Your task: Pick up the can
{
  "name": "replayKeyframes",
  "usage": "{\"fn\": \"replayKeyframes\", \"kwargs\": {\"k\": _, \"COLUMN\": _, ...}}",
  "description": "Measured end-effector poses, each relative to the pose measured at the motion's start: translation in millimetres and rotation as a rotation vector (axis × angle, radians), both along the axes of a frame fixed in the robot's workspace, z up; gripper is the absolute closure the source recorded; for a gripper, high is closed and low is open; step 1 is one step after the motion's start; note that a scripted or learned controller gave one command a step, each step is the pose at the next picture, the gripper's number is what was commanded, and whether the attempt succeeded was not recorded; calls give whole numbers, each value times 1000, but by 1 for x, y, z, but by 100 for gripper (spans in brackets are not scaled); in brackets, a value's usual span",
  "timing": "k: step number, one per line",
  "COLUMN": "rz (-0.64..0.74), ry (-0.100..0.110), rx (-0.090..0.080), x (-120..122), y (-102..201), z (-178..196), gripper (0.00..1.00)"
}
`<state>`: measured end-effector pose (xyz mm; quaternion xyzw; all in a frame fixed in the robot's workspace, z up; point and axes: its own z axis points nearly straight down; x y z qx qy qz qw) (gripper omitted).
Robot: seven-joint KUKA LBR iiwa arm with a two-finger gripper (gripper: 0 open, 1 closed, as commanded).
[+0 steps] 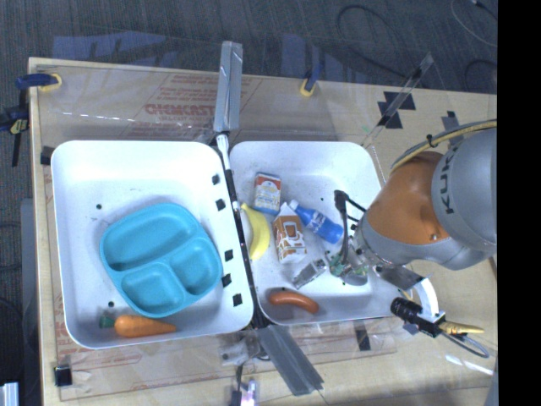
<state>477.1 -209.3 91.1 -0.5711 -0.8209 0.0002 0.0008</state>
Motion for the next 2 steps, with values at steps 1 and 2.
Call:
{"fn": "replayKeyframes", "kwargs": {"k": 1, "rz": 34, "ry": 0, "rx": 0, "x": 63, "y": 0, "z": 24, "gripper": 0}}
{"fn": "replayKeyframes", "kwargs": {"k": 2, "rz": 83, "ry": -2, "rx": -1, "x": 0, "y": -2, "z": 113, "gripper": 0}}
